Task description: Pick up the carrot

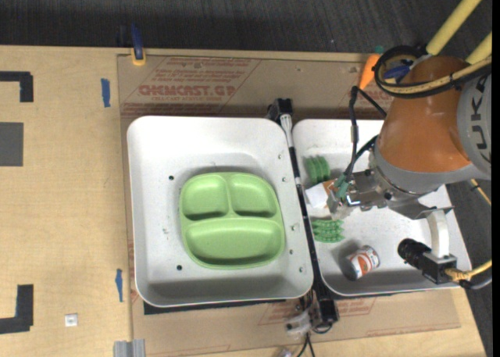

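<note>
At the frame's right, the arm (426, 125) shows a broad orange band over grey casing, black cables looping above it, and black lettering on its edge.

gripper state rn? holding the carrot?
Tool: low over the left side of the right bin, beside the green items. Open or closed cannot be told; no carrot visibly held.
</note>
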`<state>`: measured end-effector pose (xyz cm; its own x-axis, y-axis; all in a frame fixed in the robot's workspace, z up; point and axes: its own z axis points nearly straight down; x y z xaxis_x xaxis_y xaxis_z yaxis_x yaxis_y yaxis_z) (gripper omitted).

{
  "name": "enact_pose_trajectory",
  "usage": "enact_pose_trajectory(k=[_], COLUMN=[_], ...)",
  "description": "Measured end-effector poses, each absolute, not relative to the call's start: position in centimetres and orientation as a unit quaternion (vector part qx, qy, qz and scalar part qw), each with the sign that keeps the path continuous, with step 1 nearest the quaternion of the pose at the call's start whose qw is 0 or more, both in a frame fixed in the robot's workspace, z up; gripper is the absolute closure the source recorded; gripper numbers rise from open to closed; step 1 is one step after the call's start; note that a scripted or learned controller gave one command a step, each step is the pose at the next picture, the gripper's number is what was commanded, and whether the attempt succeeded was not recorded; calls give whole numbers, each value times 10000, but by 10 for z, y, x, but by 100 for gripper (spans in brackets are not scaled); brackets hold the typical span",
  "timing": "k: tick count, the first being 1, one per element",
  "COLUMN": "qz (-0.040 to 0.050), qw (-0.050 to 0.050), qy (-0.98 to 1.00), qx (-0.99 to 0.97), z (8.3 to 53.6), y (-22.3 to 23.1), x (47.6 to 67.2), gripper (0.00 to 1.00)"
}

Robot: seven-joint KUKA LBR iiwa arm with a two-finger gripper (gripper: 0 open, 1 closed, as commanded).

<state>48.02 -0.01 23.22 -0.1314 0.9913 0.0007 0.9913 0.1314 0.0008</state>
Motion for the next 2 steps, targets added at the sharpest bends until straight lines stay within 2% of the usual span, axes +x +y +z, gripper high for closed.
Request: enact_pose_trajectory(k=[1, 2], qz=[-2, 6], qw=[-9, 8], qy=[8161, 8449], qx=[5779, 5348], z=[185, 185], y=[19, 45], x=[480, 494], gripper=[100, 100])
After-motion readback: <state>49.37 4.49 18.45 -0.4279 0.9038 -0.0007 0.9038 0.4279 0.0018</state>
